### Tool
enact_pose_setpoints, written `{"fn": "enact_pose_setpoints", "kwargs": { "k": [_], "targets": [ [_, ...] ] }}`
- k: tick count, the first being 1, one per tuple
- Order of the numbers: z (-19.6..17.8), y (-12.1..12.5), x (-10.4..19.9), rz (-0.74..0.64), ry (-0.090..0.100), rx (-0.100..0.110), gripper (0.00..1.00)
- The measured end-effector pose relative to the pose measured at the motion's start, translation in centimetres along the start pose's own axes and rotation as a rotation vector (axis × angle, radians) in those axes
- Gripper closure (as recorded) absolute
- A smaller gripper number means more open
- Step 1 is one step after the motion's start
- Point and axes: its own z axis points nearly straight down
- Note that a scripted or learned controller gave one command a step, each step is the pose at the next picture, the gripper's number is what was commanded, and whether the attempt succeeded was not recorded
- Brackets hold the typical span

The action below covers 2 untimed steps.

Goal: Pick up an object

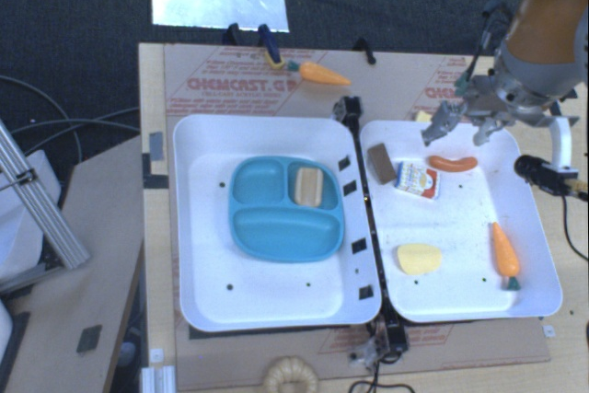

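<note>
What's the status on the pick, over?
Gripper open, hovering above right bin, holding nothing. Hot dog nearest, just below the fingers, untouched. Small carton lies close beside it; nothing on top.

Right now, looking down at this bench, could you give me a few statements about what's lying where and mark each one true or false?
1. The blue divided plate sits in the left bin. True.
2. A hot dog lies in the right bin, below the hand. True.
3. The hand is holding the hot dog. False: the hand hangs above it, with nothing between its fingers.
4. Both carrots are inside bins. False: one carrot is in the right bin, the other carrot lies on the board behind the bins.
5. The yellow piece is on the blue plate. False: it lies in the right bin.
</note>
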Motion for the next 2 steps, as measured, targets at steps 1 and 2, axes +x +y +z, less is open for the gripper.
{"fn": "enact_pose_setpoints", "kwargs": {
  "k": [1, 2],
  "targets": [
    [-0.6, 0.2, 0.0, -0.002, -0.001, -0.010, 0.00],
    [3.6, 0.4, 0.1, -0.001, -0.001, -0.007, 0.00]
  ]
}}
